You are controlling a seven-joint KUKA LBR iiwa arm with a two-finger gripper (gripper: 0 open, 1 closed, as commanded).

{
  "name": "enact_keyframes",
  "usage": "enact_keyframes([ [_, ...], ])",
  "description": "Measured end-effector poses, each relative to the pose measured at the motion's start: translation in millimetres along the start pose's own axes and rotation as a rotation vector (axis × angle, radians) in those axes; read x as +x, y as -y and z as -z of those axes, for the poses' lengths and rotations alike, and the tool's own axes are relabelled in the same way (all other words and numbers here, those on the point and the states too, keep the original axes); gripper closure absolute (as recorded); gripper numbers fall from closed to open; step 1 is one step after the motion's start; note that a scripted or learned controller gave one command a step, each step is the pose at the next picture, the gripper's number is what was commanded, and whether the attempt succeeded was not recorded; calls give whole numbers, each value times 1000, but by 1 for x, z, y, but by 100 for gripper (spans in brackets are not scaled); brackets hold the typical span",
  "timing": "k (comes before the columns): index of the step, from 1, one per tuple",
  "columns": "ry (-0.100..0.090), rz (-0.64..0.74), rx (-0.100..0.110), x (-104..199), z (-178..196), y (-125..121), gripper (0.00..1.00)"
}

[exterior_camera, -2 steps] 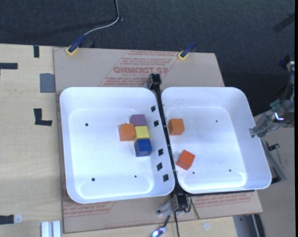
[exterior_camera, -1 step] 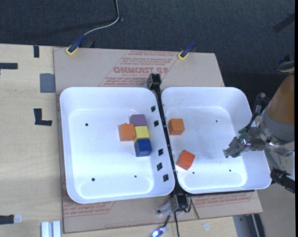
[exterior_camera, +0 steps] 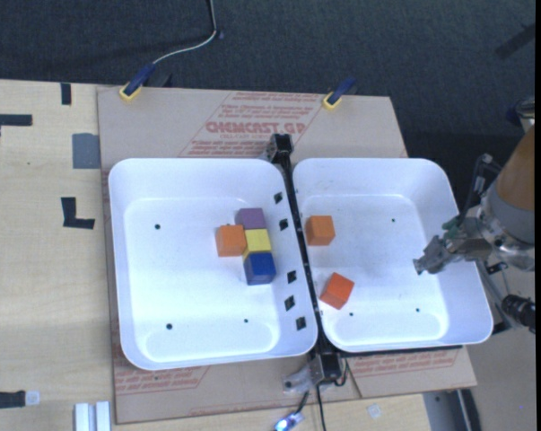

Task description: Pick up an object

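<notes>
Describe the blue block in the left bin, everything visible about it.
The blue block is a small, plain cube of solid dark blue, sitting flat near the middle of the left bin. Its far side meets the yellow block, the nearest end of a tight cluster that also includes an orange block and a purple block.

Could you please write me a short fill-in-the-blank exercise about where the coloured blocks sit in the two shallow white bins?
1. The left white bin holds ____ small cube blocks in a tight cluster.
2. The small yellow cube block sits between the purple cube block and the ____ cube block.
3. Both cube blocks in the right white bin are ____ in colour.
4. The two-finger gripper hovers over the ____ bin.

Missing words: four; blue; orange; right
</notes>
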State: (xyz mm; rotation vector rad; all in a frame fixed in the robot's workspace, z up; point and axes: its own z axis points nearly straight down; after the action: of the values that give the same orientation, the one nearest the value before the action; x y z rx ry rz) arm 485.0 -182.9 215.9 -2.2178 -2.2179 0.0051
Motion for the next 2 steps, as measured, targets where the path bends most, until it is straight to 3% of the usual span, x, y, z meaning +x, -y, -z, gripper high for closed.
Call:
enact_keyframes([
  [1,6,2,-19,-1,142,1,100],
  [2,9,2,-25,-2,308,3,100],
])
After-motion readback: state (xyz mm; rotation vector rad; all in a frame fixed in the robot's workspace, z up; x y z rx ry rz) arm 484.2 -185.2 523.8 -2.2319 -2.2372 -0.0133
